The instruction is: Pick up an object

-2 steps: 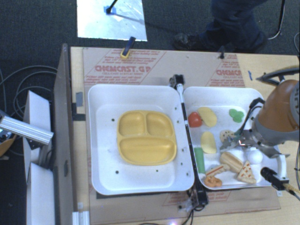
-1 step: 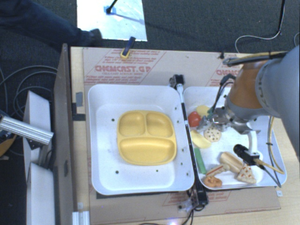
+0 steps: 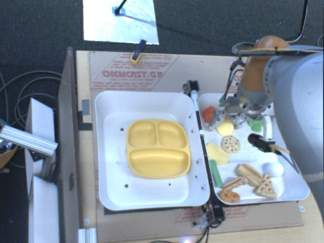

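Pretzel [image 3: 230,196] and pizza slice [image 3: 265,187] at right bin's [image 3: 296,193] near edge.
Tool [image 3: 230,116] over pale yellow, rounded lemon-like piece [image 3: 225,128] in far half — finger state cannot be determined.

We see our big grey arm [image 3: 296,100] coming in from the right. Its orange band [image 3: 260,59] sits up high. The gripper [image 3: 234,119] points down, low.

Dark carpet floor [image 3: 40,24] around cardboard-topped bench [image 3: 147,67]; shiny metal sheet [image 3: 120,14] behind bench, cables [image 3: 20,92] left of bench.
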### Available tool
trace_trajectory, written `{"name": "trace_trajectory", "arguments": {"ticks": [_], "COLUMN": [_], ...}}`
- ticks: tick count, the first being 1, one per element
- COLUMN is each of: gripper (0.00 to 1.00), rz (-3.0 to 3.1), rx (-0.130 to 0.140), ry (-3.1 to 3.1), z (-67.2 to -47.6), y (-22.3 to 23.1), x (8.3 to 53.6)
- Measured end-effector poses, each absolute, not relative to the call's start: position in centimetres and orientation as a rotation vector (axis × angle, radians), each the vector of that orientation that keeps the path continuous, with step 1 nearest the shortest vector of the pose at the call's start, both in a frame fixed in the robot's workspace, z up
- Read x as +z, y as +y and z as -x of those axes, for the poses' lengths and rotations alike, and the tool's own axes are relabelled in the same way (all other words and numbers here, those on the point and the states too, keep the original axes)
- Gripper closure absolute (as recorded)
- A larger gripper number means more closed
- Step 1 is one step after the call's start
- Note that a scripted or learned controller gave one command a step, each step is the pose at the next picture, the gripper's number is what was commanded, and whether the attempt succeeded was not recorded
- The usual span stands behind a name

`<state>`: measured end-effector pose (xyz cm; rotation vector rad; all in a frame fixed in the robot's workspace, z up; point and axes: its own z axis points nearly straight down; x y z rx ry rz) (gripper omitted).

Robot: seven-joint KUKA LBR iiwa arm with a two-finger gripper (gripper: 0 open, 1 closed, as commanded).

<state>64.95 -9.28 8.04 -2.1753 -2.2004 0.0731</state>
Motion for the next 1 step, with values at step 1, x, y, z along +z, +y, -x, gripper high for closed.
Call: {"name": "trace_trajectory", "arguments": {"ticks": [1], "gripper": [1.00], "rz": [2.175], "rx": [0.069], "ry": [-2.200], "z": [-64.81], "y": [-9.23], "x": [9.02]}}
